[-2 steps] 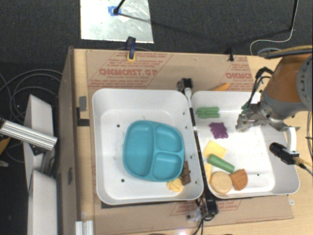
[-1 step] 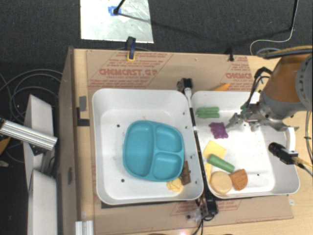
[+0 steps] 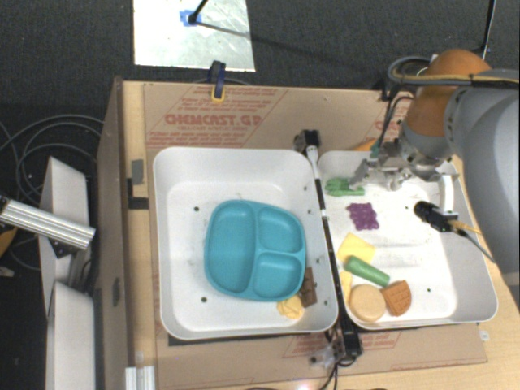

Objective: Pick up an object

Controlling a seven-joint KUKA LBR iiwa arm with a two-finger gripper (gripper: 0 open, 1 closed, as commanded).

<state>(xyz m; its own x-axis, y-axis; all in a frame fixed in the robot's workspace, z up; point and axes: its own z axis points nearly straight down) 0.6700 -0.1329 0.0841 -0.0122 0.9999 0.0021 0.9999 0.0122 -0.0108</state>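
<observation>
Hovering at the right bin's (image 3: 479, 299) far edge; hand (image 3: 382, 173).

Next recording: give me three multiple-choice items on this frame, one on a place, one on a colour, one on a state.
1. Where does the divided plate lie?
A. left bin
B. right bin
C. on the cardboard

2. What colour is the grape bunch?
A. yellow
B. purple
C. red

3. How does the gripper stand to the green piece?
A. lifting it high
B. low in the right bin's far corner, beside it
C. over the left bin

Key: 1 A, it fills the left bin. 2 B, purple against the white floor. 3 B, it sits just right of the piece.
</observation>
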